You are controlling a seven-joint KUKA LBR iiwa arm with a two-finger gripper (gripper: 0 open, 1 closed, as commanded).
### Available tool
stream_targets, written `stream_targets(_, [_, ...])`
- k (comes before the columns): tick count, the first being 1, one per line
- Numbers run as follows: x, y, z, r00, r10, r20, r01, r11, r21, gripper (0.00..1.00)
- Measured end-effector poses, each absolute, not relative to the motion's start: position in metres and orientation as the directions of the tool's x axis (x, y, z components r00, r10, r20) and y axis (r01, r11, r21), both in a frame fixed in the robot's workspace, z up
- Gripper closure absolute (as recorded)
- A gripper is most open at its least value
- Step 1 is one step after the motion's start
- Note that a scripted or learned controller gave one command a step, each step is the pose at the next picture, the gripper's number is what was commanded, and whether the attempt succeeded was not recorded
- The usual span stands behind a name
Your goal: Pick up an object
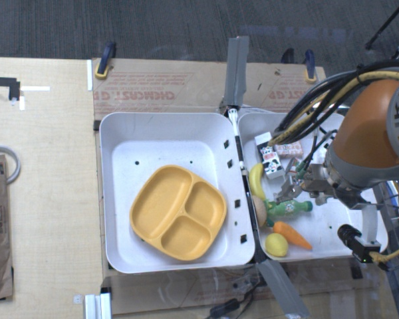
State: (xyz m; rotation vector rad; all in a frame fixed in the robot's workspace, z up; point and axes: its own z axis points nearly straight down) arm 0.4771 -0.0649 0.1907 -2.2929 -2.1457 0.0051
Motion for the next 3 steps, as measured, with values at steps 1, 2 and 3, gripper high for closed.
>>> stream_targets(1, [0.491,-0.051,0.208,0.082,0.997,-0.002,0.997,-0.082,-0.003,0.0])
stream_targets(2, [0.476,-0.106,0.11,-0.074,0.997,-0.001,0.997,0.074,-0.003,0.0])
stream_targets(3, [0.477,-0.173,0.15,-0.014,1.0,-0.001,1.0,0.014,-0.002,0.0])
